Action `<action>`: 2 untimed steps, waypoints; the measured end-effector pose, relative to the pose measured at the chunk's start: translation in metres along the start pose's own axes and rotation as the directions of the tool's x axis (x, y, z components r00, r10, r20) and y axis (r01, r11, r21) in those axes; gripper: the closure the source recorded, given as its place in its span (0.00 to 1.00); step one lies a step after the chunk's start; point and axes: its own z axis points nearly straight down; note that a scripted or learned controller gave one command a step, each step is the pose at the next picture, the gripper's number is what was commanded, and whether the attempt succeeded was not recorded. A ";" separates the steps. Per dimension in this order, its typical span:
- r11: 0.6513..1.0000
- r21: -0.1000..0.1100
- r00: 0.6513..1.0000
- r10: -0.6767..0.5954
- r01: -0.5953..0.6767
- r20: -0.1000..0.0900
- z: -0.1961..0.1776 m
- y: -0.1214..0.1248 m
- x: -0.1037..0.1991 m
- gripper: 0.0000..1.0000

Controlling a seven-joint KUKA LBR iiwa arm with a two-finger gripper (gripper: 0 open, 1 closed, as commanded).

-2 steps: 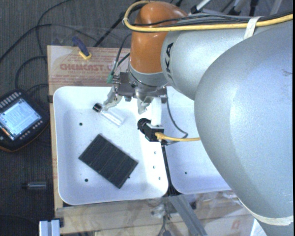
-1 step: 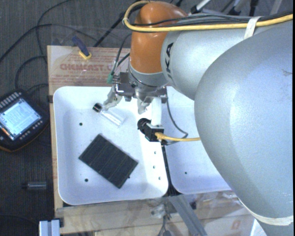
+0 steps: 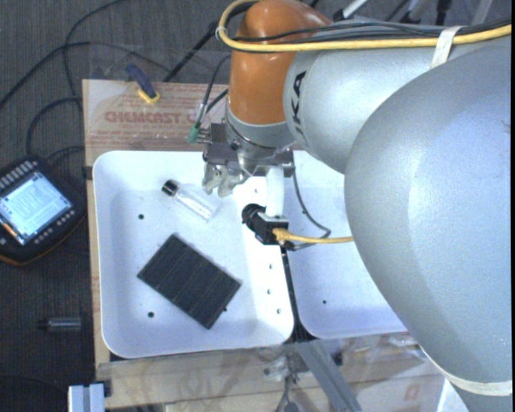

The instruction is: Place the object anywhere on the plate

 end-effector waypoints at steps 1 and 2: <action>1.000 0.000 1.000 0.001 -0.001 0.001 0.000 0.000 0.000 0.00; 1.000 0.000 1.000 0.001 -0.001 0.001 0.000 0.000 0.000 0.00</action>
